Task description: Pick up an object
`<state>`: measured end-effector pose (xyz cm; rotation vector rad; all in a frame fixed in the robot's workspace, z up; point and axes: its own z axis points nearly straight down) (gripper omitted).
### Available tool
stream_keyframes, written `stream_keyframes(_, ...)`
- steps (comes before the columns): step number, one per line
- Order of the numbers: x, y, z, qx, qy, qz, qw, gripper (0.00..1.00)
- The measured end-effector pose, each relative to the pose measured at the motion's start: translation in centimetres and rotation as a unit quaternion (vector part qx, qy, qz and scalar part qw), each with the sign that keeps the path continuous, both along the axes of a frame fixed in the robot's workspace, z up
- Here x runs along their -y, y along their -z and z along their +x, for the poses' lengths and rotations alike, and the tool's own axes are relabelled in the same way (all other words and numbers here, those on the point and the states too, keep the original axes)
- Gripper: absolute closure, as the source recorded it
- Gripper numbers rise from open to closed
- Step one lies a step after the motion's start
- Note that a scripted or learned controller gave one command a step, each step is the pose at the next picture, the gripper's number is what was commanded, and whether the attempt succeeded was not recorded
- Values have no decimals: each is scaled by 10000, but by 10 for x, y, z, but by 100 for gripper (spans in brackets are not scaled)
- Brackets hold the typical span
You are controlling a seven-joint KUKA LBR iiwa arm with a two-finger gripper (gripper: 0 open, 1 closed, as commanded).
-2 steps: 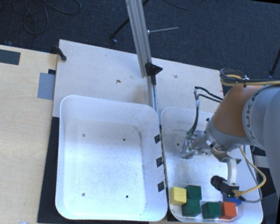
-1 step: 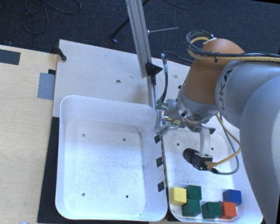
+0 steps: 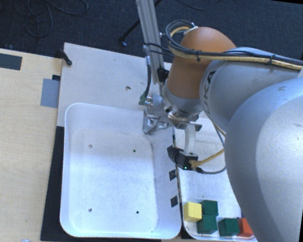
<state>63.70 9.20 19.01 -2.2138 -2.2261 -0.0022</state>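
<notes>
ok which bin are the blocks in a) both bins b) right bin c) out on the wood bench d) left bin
b, the yellow block, two green blocks and an orange one all sit clustered at the near end of the right bin.

Bulky grey arm (image 3: 268, 123) — orange band (image 3: 196, 62), black and yellow cables (image 3: 244, 57).
</notes>
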Motion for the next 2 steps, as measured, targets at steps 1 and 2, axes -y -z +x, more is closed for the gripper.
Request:
stream_keyframes(1, 2, 0, -1, -15, -5, -18, 10000, 0)
stream_keyframes(2, 4, -28, -1, -1, 6, -11, 10000, 0)
